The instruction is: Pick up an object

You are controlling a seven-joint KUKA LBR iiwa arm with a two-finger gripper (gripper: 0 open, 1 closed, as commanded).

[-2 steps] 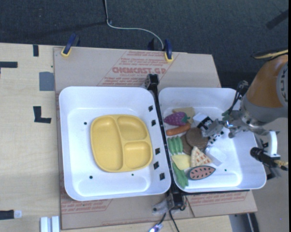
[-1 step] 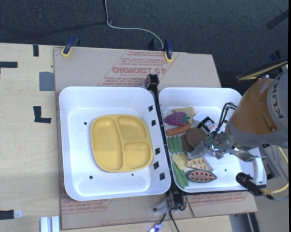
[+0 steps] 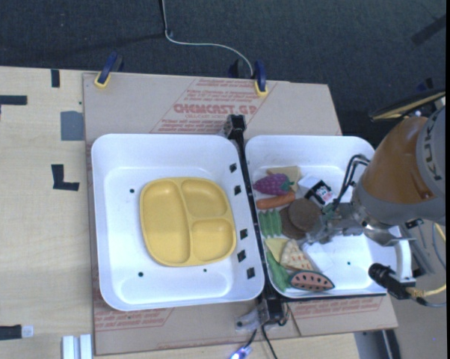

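Note:
The right bin (image 3: 356, 275) holds several toy foods. Along its left side lie purple grapes (image 3: 273, 183), an orange carrot (image 3: 274, 200), a green piece (image 3: 270, 224), a brown round piece (image 3: 302, 215), a cracker wedge (image 3: 295, 256) and a watermelon slice (image 3: 310, 280). My gripper (image 3: 322, 228) reaches in from the right and sits low in this bin, just right of the brown round piece and above the cracker. The arm hides whatever lies under the gripper. A small black and white object (image 3: 319, 193) lies just above it.
The left bin (image 3: 113, 200) holds a yellow divided plate (image 3: 187, 220). A black divider (image 3: 244, 200) runs between the bins. The arm's orange band (image 3: 401, 167) hangs over the right bin's right rim. Bare white floor shows at the right bin's lower right.

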